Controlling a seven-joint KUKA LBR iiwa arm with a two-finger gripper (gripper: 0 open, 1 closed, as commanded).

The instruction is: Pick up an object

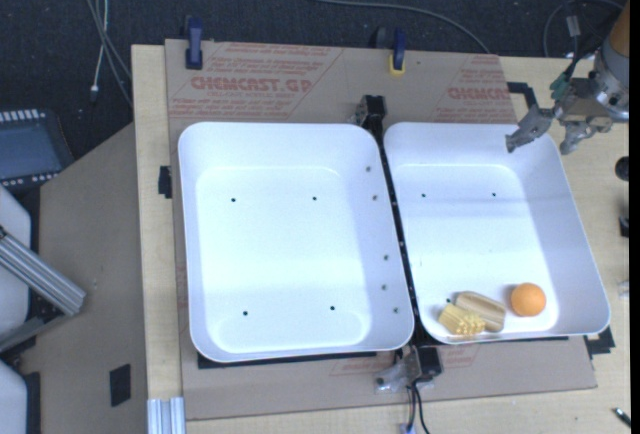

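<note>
An orange ball [528, 299], a tan roll [481, 306] and a yellow corn piece [462, 322] are shown clustered at the right bin's [480, 222] near edge. The gripper [548, 129] is seen well apart, over the far right corner, jaws spread and empty.

Both white bins [290, 242] look like smooth, faintly glossy plastic. Below the metallic grey gripper [548, 132] fingers, the orange ball [528, 299] looks smooth and matt, the yellow corn piece [462, 321] bumpy. The bench board [300, 82] looks like matt brown cardboard.
</note>
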